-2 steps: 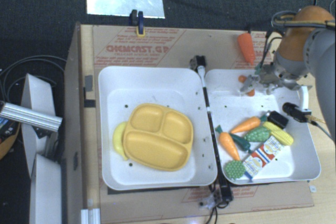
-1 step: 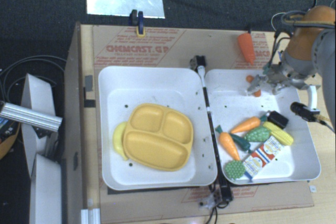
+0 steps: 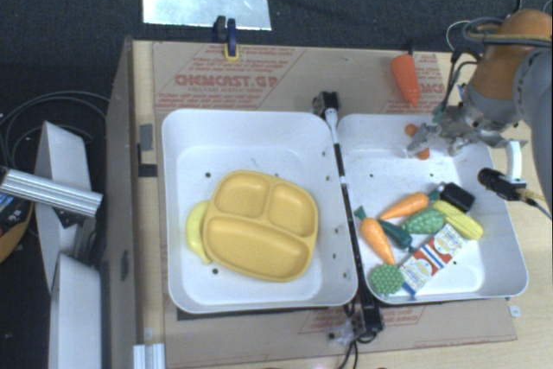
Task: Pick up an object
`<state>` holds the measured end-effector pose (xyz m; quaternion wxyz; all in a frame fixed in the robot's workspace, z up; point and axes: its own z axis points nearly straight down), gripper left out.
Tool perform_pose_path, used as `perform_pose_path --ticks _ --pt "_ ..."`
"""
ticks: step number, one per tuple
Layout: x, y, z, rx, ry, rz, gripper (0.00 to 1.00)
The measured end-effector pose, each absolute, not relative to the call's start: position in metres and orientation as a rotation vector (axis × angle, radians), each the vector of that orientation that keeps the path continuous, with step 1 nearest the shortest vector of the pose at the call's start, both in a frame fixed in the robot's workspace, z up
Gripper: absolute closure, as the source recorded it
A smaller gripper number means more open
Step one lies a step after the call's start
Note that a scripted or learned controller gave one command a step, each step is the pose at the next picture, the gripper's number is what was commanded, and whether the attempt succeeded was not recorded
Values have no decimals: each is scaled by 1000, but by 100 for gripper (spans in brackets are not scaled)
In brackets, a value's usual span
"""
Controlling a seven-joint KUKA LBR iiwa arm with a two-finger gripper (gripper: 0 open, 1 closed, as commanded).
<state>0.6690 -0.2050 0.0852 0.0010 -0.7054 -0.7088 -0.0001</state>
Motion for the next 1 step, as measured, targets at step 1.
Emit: perform_pose_path --ticks 1 --pt "669 -205 85 -2215 -2225 0 0"
